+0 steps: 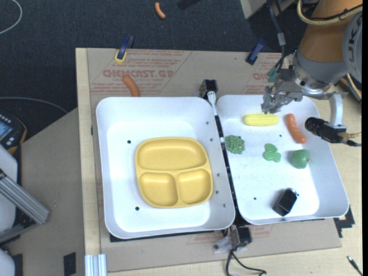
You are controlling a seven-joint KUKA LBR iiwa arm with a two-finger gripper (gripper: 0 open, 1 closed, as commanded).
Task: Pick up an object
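The right bin [328, 194] holds a yellow corn cob [260, 119], an orange sausage [296, 128], two green broccoli pieces [234, 144] [272, 153], a green pepper [299, 158] and a black block [285, 202]. My gripper [271, 106] hangs at the far side of that bin, just above the right end of the corn cob. Its fingertips point down near the cob, and nothing is visibly held between them.
The left bin [115, 119] holds a yellow three-compartment tray [172, 171]. An orange sausage [131, 85] lies on the cardboard behind the left bin. Another orange piece [160, 10] lies on the dark floor. Clamps [123, 48] [255, 52] grip the board's far edge.
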